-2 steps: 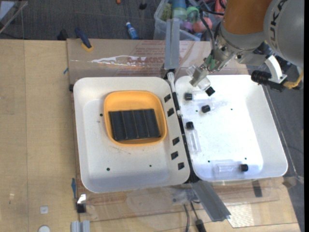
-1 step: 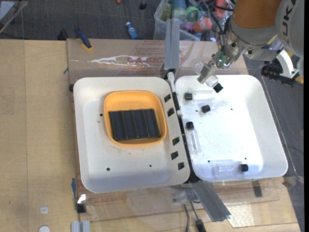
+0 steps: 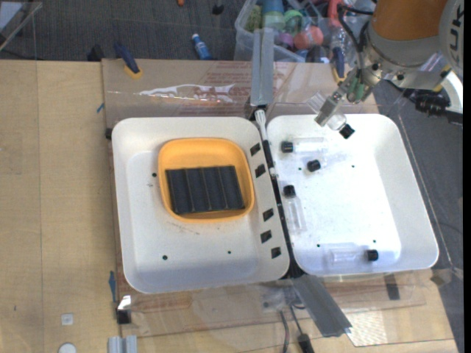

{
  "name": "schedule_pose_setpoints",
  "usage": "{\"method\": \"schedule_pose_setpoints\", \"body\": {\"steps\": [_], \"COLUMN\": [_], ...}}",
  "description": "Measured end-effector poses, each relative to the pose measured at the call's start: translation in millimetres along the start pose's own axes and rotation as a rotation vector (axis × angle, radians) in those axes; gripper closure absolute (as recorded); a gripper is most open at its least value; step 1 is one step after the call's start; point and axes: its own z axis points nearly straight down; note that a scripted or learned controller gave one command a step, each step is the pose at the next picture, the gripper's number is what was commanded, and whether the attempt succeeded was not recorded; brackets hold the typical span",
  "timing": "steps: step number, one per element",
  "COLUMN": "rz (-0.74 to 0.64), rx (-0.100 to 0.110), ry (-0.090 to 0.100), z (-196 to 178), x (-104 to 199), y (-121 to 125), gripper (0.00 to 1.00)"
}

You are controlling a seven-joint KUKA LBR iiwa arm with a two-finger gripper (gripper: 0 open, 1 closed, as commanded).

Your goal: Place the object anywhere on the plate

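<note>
Clear tube (image 3: 352, 255) in right bin (image 3: 412, 197) — tool (image 3: 330, 116) grips another tube — "KU" on arm (image 3: 412, 6).

Plate (image 3: 206, 153) in left bin (image 3: 140, 263)

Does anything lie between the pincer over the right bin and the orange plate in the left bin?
Yes. The bins' joined rims, with a row of black clips, run between the pincer and the plate. A black ridged block already covers most of the plate's floor.
</note>
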Motion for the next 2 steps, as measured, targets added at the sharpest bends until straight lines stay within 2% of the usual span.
{"method": "schedule_pose_setpoints", "body": {"steps": [1,2], "rz": [-0.056,-0.139], "rx": [0.003,-0.001], "ry": [0.005,0.0], "z": [51,19], "x": [-15,-27], "y": [-24,-26], "gripper": [1.0,1.0]}}
